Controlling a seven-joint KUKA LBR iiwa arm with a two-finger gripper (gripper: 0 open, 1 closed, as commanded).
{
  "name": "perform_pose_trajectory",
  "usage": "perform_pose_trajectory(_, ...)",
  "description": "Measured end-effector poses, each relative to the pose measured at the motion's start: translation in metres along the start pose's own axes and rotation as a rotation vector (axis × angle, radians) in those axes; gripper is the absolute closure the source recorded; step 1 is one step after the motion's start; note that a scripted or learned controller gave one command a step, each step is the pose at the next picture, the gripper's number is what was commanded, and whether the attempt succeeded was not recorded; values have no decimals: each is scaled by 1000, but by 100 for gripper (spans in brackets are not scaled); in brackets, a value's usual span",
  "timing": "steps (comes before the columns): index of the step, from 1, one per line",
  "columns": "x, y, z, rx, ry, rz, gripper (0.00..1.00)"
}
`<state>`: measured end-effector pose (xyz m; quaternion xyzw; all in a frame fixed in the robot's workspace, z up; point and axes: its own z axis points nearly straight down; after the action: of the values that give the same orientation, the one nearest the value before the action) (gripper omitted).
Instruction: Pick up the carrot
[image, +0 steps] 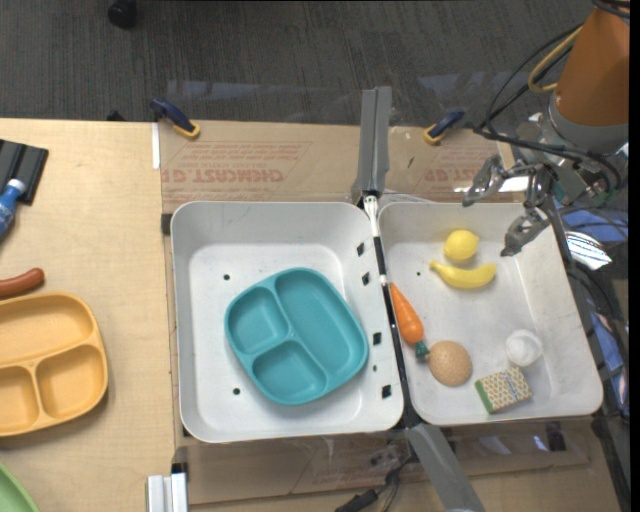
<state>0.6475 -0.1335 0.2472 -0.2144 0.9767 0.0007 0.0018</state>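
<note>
Left bin (200, 330): tray (295, 335) in the middle. Right bin (570, 330): carrot (406, 314) along left wall, egg (450, 362) just right of its tip, box (503, 389) and cup (523, 348) further right, lemon (461, 244) behind banana (464, 274). Gripper (512, 215) above back right.

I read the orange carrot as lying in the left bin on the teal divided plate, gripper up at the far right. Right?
Not quite. The camera view shows the orange carrot in the right white bin, against its left wall. The teal divided plate sits in the left bin. The gripper is indeed at the far right.
</note>
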Motion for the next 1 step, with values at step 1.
perform_pose_trajectory(1, -20, 19, -42, 2, -3, -277, 0)
